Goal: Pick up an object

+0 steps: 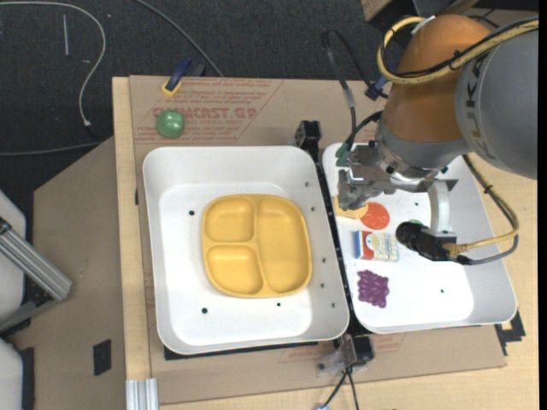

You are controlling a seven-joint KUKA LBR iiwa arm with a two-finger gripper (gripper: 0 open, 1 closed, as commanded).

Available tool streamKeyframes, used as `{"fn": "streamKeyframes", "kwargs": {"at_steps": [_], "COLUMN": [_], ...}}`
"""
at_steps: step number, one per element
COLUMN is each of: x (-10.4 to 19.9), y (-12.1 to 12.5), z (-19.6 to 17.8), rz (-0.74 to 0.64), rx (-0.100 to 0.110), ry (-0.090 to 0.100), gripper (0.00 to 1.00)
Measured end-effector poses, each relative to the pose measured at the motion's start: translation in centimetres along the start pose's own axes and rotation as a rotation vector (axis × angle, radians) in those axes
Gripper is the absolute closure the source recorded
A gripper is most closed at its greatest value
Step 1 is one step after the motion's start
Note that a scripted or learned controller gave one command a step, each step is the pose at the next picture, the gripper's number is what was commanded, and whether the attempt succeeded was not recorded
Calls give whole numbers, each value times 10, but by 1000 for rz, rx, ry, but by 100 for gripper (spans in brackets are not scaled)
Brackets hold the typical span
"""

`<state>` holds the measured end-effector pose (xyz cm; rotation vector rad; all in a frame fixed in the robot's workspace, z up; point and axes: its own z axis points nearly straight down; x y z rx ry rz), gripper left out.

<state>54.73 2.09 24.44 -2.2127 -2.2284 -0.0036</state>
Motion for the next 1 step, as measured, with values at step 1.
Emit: {"fn": "streamKeyframes", "kwargs": {"at_steps": [1], "x": [50], "y": [13], "z": [-5], "rz": [1], "rx": [-1], "ry": [0], "gripper": [100]}}
